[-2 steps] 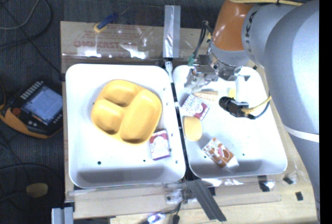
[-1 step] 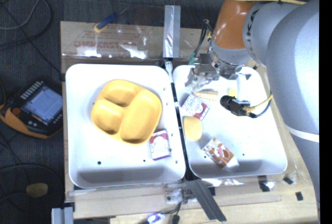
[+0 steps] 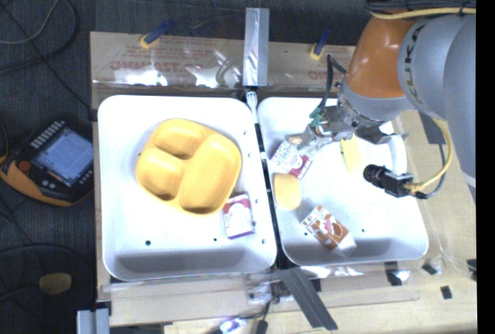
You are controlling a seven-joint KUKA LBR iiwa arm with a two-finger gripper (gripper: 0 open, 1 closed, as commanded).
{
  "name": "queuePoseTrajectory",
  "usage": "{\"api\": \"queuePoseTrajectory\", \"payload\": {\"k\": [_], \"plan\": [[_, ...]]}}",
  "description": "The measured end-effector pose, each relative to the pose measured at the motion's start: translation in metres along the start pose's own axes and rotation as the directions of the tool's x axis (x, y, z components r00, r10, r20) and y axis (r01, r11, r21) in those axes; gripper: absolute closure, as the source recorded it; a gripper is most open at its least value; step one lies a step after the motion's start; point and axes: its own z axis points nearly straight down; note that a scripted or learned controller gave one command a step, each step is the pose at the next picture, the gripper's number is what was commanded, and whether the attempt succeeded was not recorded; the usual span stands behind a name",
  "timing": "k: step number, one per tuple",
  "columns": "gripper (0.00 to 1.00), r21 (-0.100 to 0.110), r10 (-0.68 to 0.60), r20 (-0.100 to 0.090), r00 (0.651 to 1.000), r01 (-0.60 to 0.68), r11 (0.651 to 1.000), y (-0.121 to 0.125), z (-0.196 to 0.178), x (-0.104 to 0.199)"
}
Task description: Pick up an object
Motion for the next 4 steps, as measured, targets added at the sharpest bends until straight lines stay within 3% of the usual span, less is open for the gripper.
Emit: {"api": "queuePoseTrajectory", "payload": {"k": [1, 2, 3, 4], "plan": [[0.0, 0.0, 0.0, -0.001, 1.0, 0.0, 1.0, 0.0, 0.0, 0.0], [0.0, -0.02, 0.025, 0.004, 1.0, -0.025, 1.0, -0.025, 0.091, -0.041], [0.0, -0.015, 0.12, 0.002, 0.993, -0.12, 0.993, 0.033, 0.092, -0.04], [1.0, -0.013, 0.119, 0.003, 0.993, -0.119, 0.993, 0.034, 0.084, -0.04]]}}
